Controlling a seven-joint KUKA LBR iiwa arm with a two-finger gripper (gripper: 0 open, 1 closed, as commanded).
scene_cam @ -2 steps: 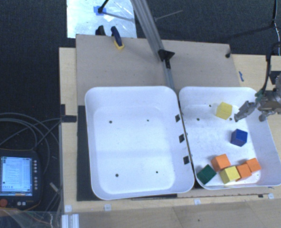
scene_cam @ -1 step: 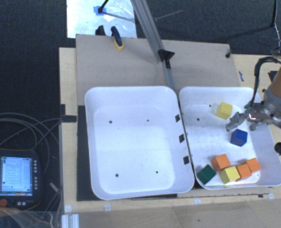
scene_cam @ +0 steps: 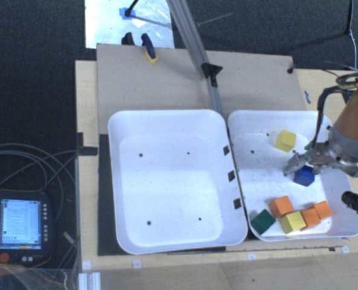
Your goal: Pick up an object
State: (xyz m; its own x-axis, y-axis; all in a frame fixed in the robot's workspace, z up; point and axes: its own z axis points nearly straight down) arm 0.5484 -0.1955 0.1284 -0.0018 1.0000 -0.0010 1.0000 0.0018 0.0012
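Blue cube [scene_cam: 304, 176] sits in the right bin [scene_cam: 254, 125], about midway down and toward its right side, and my pincer [scene_cam: 300, 164] is right over it, reaching in from the right edge. My fingertips are low at the cube's upper edge, one grey tip poking out to its left, but how wide they stand I cannot tell from up here, nor whether the cube is really between them. Looks like it rests on the bin floor. Just up and left of me lies a yellow cube [scene_cam: 285, 140], apart from the blue one. Down along the bin's near wall there's a cluster: a green cube [scene_cam: 263, 221], an orange cube [scene_cam: 281, 206], a second yellow cube [scene_cam: 292, 222], and two more orange ones [scene_cam: 317, 213] pressed close together. The left bin [scene_cam: 121, 132] lies beside mine, their walls touching in the middle. A teach pendant [scene_cam: 17, 225] rests off the bench to the far left, screen lit.
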